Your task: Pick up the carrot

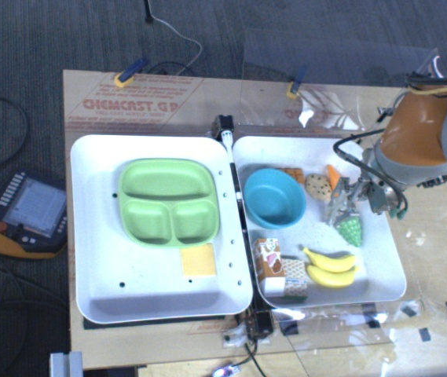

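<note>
— Dark grey carpet surrounds the counter (89, 104), which carries printed lettering along its far side. What sits furthest left?

— Off the counter, on the carpet, a handheld control pendant (25, 214) with a screen and an orange-yellow underside. Next comes the left bin (89, 289). It holds a green divided tray (168, 201) with three compartments, and a yellow square sponge (198, 259) lies just in front of the tray, touching or nearly touching its near edge.

— And the right bin (388, 285)?

— At its left side is a blue bowl (273, 197), upright. In front of the bowl stands a small printed carton (269, 259), with a second small box (294, 277) just beside it. A banana (331, 269) lies right of those, near the front wall. Behind the bowl's right edge an orange object is partly hidden, and a round speckled cookie (316, 184) rests beside it.

— Where is the carrot?

— The carrot (332, 174) lies near the bin's back wall, just right of the cookie, tilted. A green ridged item (351, 230) lies nearer the front, right of centre.

— And the arm?

— It reaches in from the right, orange band showing. The end effector (349, 199) hangs between the carrot and the green item, near both; its fingers appear spread, with nothing between them.
</note>
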